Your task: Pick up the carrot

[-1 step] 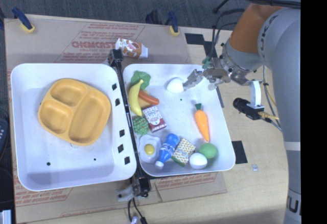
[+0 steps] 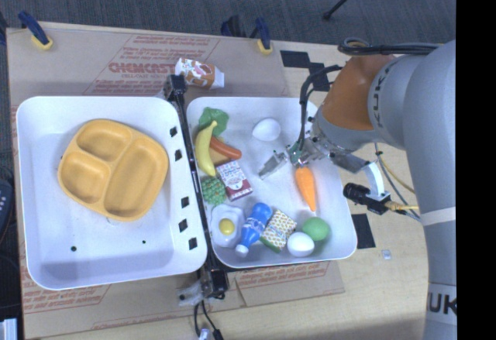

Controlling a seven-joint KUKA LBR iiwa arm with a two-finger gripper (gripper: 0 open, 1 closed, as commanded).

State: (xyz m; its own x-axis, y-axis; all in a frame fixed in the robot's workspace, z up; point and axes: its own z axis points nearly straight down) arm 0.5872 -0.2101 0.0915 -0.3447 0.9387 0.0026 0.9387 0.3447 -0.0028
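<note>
The carrot (image 2: 308, 190), orange with a small green top, lies in the right bin (image 2: 341, 216) near its right wall, with its tip pointing to the front. My gripper (image 2: 284, 159) hangs just left of the carrot's upper end and behind it. It looks open, with one grey finger (image 2: 270, 166) reaching left and the other close to the carrot's top. Nothing sits between the fingers.
The right bin also holds a white egg (image 2: 266, 129), a banana (image 2: 204, 149), a red sausage (image 2: 225, 149), a red carton (image 2: 234, 180), a fried egg (image 2: 225, 224), a blue bottle (image 2: 253, 224) and a green lime (image 2: 315, 229). A yellow divided plate (image 2: 114, 169) lies in the left bin (image 2: 46, 253).
</note>
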